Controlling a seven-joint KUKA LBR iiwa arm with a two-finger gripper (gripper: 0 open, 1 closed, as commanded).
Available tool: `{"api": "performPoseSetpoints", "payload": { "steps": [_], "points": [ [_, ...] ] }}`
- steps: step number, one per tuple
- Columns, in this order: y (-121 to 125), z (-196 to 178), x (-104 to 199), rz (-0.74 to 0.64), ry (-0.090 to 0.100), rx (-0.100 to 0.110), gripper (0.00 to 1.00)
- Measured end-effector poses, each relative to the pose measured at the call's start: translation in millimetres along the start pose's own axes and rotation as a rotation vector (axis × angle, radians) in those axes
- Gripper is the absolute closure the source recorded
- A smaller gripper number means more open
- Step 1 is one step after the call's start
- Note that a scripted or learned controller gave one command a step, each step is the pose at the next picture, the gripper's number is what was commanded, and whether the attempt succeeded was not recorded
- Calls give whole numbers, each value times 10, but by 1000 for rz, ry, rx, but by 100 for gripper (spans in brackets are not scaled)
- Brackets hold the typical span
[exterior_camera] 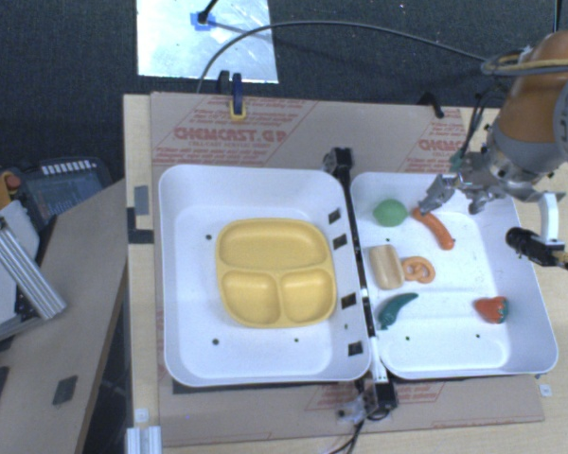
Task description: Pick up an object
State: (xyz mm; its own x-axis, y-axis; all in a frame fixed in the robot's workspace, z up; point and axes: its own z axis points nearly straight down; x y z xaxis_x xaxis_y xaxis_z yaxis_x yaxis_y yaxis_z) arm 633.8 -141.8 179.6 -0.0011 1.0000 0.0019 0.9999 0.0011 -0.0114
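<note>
From the fixed camera above, a pale wooden bench carries a clear sheet over brown board, and red mirrored lettering on it reads "CHEMCAST G9" at the far left, with a second print of the same kind, too slanted to read, at the far right. Behind the bench lies dark carpet, and on it a shiny metal plate with a blue-tipped rod resting on it. At the left edge stand an aluminium profile and a dark handheld control unit with a row of light keys.

Two white bins sit side by side, touching along a black hinge strip. The left bin holds a yellow divided tray with three compartments, lying flat near the middle.

The right bin holds the loose items: a green ball at the far left, an orange carrot-shaped piece just beside it, a tan block touching an orange pretzel-like ring, a teal pepper-shaped piece near the front, and a red piece with a green tip well apart at the right.

The gripper hangs over the far side of the right bin, just above the upper end of the carrot-shaped piece. Its fingers look spread, and nothing sits between them. The orange band of the arm shows at the upper right.
</note>
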Motion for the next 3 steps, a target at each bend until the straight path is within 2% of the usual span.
{"api": "performPoseSetpoints", "payload": {
  "steps": [1, 2, 3],
  "points": [
    [30, -80, 3, -2, -2, -13, 0],
    [11, 531, -18, -1, -2, -11, 0],
    [16, 971, -13, -1, -2, -10, 0]
  ]
}}
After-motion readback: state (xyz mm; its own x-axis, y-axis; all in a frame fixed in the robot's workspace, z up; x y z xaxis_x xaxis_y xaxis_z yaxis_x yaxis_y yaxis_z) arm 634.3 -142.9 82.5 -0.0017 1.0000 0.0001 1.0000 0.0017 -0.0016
